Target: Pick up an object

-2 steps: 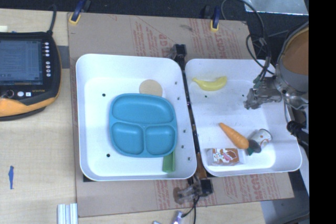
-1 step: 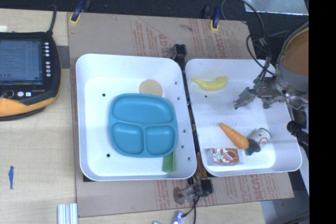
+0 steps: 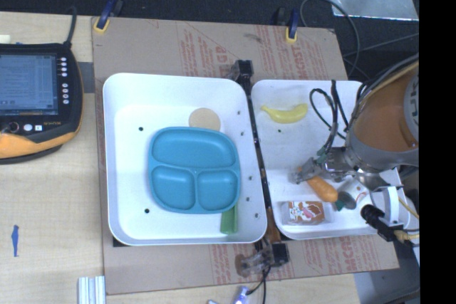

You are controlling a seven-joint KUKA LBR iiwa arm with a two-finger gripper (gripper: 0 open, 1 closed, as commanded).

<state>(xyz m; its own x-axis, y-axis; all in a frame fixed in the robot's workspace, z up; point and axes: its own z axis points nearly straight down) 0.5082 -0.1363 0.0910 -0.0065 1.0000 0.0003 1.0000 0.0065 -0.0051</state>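
Observation:
The right bin (image 3: 281, 146) holds a yellow banana (image 3: 285, 112) near its far edge. An orange carrot-shaped piece (image 3: 323, 189) lies near the bin's front right, and a small red-and-white packet (image 3: 306, 211) sits at the front wall. My gripper (image 3: 318, 171) is low in this bin, directly above and touching or nearly touching the carrot piece's far end. The grey arm with its orange band (image 3: 381, 121) covers the bin's right side. Whether anything is held cannot be made out.
The left bin (image 3: 125, 103) holds a blue divided plate (image 3: 194, 169), a tan disc (image 3: 205, 118) behind it and a green piece (image 3: 229, 221) at the front wall. Black cables (image 3: 329, 107) loop over the right bin. A teach pendant (image 3: 35, 100) lies on the bench at left.

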